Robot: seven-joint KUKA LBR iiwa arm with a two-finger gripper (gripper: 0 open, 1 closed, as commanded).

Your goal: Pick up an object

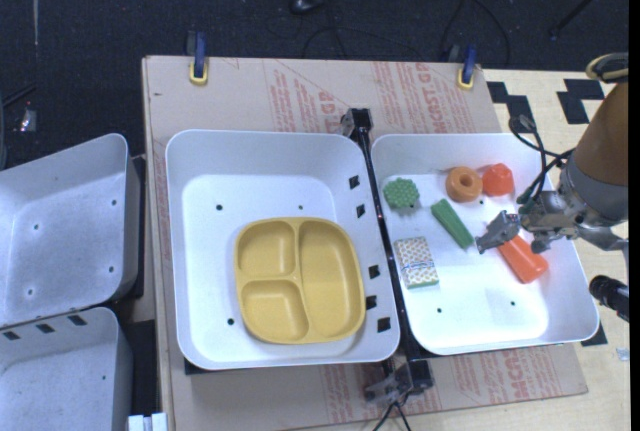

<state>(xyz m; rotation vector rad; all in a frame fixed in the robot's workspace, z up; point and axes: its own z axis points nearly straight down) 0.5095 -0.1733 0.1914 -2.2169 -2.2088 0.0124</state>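
The right bin (560, 324) holds several small things. A green knobbly ball (401, 192) lies at its far left, and a green stick (452, 223) slants beside it. An orange ring (463, 183) and a red-orange block (497, 180) sit at the back. A patterned pale block (416, 262) lies near the left wall. My gripper (500, 231) hangs low in the right half of this bin, just left of a red-orange oblong piece (525, 261) and right of the green stick. Nothing shows in its grasp.
The left bin (200, 169) holds a yellow divided plate (298, 279). The grey arm with its orange band (605, 149) comes in over the right bin's right wall. Two other white trays (60, 219) lie off the bench at the left.
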